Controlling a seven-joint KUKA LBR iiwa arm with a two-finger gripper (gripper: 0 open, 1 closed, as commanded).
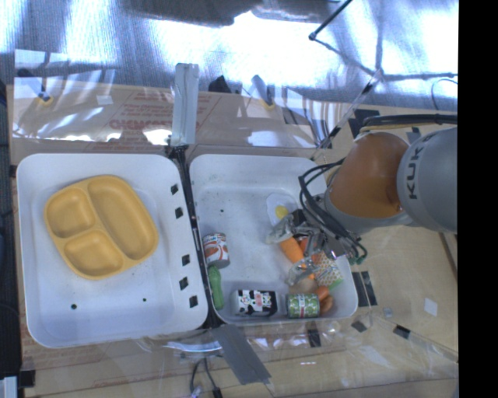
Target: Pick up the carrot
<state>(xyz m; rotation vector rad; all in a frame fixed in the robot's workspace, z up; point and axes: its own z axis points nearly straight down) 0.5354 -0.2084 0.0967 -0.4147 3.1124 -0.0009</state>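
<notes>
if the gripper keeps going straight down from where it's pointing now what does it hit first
Most likely the carrot: the gripper hangs directly over it in the right bin. Depth is unclear, so it may already be touching.

bench [405, 342]: pale wood, sheeted in glossy clear plastic with dark tape marks | cardboard [101, 116]: flat brown sheet with red print, lying behind the bins | light: strong glare and striped shadows across the top | cable [342, 19]: dark, upper right
</notes>
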